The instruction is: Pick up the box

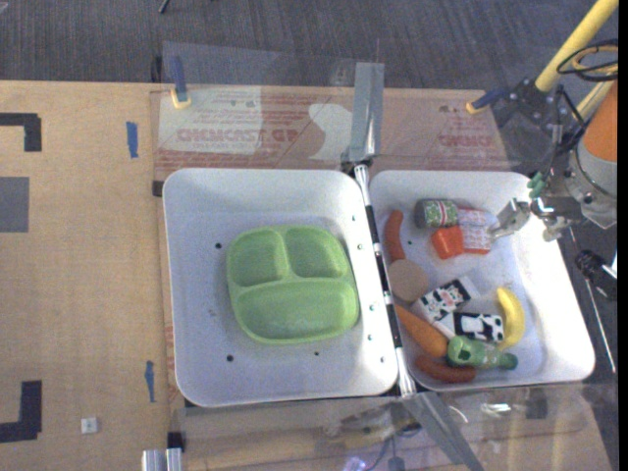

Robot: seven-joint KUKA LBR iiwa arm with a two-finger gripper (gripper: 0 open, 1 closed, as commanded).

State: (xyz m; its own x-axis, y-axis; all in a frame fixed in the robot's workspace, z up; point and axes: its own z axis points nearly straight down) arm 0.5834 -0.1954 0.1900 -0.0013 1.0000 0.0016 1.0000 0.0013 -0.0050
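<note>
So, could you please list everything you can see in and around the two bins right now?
left bin: 1, white, left half of the bench
divided plate: 1, green, middle of the left bin
right bin: 1, white, beside the left bin
can: 1, dark with green label, top of the right bin
box: 1, orange-red, below the can
sausages: 2, red-brown, left edge and bottom of the right bin
round disc: 1, tan, near the left edge
carrot: 1, orange, lower left
black-and-white pieces: 2, centre
banana: 1, yellow, right of centre
bottle: 1, green, bottom
gripper: 1, grey, right of the box
</note>
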